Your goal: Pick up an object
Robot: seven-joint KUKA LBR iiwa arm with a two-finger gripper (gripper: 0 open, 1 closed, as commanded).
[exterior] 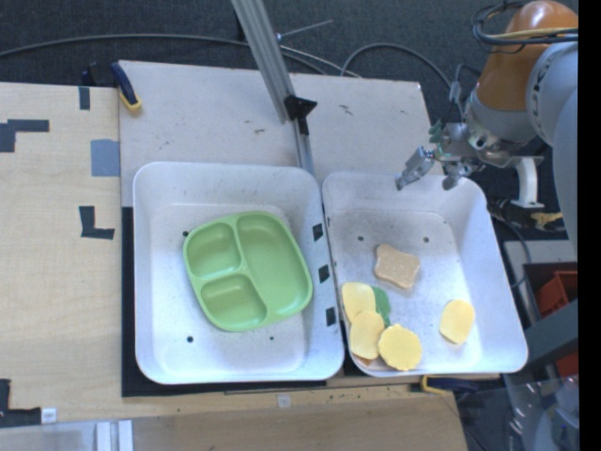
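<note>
The right bin point(488, 242) holds a tan bread-like slice point(396, 268) near its middle. Three yellow round pieces point(358, 301) point(367, 333) point(401, 347) cluster at its front left, with a small green piece point(380, 301) among them. Another yellow piece point(457, 321) lies at the front right. My gripper point(430, 172) hangs over the back rim of the right bin, well above and behind the bread slice. Its two fingers are spread apart with nothing between them.
The left bin point(150, 252) holds a green divided plate point(248, 271). A metal pole point(268, 50) slants down to the bins' shared back corner. Cables run behind the bench. A yellow and blue clamp point(126, 88) sits at the back left.
</note>
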